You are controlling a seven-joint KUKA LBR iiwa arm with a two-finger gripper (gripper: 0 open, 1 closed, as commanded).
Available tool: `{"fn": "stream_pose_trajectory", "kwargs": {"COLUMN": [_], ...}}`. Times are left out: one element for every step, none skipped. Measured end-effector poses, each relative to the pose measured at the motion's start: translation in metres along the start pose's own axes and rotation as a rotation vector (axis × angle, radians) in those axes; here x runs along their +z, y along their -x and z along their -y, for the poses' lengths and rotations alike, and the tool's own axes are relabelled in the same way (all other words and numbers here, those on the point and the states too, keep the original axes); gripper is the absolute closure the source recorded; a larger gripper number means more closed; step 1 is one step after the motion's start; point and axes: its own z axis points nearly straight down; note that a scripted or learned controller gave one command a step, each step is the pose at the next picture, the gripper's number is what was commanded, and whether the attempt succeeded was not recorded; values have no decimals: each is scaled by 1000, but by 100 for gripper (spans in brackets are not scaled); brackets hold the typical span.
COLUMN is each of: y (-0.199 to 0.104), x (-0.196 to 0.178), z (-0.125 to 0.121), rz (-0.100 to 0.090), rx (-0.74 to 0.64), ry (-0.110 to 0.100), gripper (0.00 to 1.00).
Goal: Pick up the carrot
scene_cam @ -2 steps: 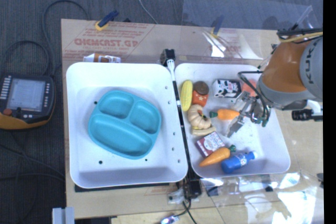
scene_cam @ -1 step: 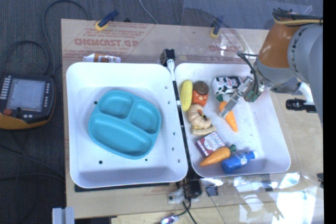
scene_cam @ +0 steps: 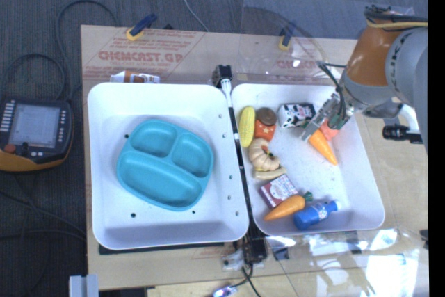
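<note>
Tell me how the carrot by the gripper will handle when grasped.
The carrot looks like smooth toy plastic, so probably stiff and light. Its cone shape tapers, so fingers may slide toward the tip. Lying on its side in the bin, it could roll if nudged.

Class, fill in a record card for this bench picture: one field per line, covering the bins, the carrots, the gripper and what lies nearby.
left bin: holds a blue divided tray
right bin: holds toy food and small items
upper carrot: orange, lies just below the gripper
lower carrot: near the bin's front edge, beside a blue bottle
other items: corn cob, black-and-white carton, red packet
gripper grasp: cannot tell
off the bench: handheld controller at left
</note>
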Motion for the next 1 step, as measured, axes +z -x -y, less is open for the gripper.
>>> {"fn": "stream_pose_trajectory", "kwargs": {"y": [2], "x": [-102], "z": [8], "rz": [3], "rx": [129], "ry": [16], "gripper": [100]}}
